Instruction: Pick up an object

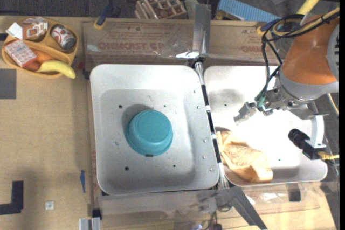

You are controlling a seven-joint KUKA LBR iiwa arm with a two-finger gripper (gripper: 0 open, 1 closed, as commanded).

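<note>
A teal upturned bowl rests in the middle of the left bin. A tan, crumpled cloth-like object lies at the front left corner of the right bin. My gripper hangs over the right bin, above and just behind the tan object, with its tip pointing left. I see nothing between its fingers. The arm's orange band sits at the right.
A yellow tray with a banana, cans and boxes stands at the far left of the bench. A metal divider runs between the bins at the back. Clutter lies beyond the bench's rear edge.
</note>
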